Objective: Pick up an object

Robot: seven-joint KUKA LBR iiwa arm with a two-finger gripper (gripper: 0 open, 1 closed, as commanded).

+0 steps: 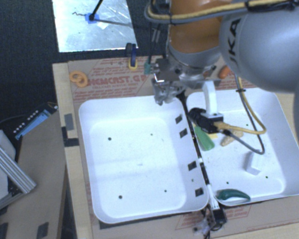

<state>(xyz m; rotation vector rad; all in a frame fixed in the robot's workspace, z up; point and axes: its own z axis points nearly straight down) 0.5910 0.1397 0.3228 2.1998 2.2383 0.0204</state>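
While hung low over the back end of the divider — seen from above, at a slant.

Started at the white left bin; met the gripper over the divider's far end — could not tell how wide open, nor whether clamped on anything. Found every object in the right bin: green stick just beside the divider, tan piece near that, white block toward the front, teal curved piece at the front rim.
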